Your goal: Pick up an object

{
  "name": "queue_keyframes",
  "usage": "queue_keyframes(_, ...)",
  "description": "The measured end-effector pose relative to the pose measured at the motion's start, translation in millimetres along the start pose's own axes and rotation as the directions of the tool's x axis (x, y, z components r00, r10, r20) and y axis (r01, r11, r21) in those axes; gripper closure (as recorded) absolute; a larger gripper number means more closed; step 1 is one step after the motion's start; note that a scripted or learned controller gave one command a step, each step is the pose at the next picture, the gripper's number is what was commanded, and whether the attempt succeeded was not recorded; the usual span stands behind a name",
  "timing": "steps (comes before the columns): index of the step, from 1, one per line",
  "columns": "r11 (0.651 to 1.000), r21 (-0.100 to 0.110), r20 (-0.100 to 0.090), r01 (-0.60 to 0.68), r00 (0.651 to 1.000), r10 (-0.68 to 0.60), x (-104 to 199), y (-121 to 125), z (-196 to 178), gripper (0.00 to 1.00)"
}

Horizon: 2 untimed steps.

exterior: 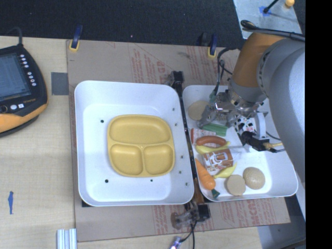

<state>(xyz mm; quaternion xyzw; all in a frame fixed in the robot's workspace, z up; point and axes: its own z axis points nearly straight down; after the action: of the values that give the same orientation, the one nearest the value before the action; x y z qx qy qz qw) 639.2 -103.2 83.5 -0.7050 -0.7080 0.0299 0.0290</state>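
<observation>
The grey arm [282, 82] with its orange band reaches down into the far end of the right-hand white bin [282, 183], its pincer [226, 109] low over a green item [214, 129] among the toy food; whether it is wide, narrow or holding anything cannot be told. Nearer the camera in that bin lie a hot dog [210, 141], a carrot [206, 178] and two round buns [245, 181]. The left-hand bin [91, 139] holds a yellow divided tray [140, 144], and a teach pendant [19, 90] rests on the table [36, 170].
</observation>
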Motion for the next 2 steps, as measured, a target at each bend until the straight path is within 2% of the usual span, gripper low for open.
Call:
queue_keyframes(1,1.0,-0.003,-0.004,0.0,1.0,0.0,-2,0,-4,0.0)
queue_keyframes(2,0.997,-0.078,-0.001,-0.002,1.0,0.001,-30,15,-19,0.0)
